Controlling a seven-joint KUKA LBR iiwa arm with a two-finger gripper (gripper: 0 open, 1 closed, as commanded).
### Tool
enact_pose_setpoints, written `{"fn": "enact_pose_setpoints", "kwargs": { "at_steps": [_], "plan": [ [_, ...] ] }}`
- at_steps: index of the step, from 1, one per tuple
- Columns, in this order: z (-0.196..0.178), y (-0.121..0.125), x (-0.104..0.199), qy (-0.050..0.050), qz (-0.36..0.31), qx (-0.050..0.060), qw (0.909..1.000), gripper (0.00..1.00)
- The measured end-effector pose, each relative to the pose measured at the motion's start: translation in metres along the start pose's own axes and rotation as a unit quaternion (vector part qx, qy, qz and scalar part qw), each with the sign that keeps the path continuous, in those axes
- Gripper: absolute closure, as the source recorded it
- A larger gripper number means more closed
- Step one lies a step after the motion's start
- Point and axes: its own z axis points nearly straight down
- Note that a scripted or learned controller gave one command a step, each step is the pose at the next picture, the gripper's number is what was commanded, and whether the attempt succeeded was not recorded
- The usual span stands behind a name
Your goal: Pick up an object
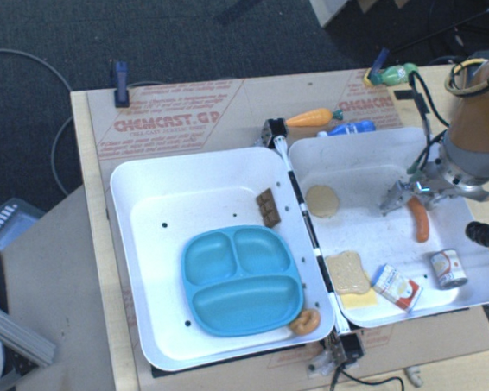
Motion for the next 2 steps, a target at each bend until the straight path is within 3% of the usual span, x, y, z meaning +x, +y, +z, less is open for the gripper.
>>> {"fn": "enact_pose_setpoints", "kwargs": {
  "at_steps": [1,2],
  "plan": [
    [-0.01,0.0,-0.001,-0.001,0.001,-0.001,1.0,1.0],
    [0.0,0.056,0.045,-0.002,0.0,-0.001,1.0,1.0]
  ]
}}
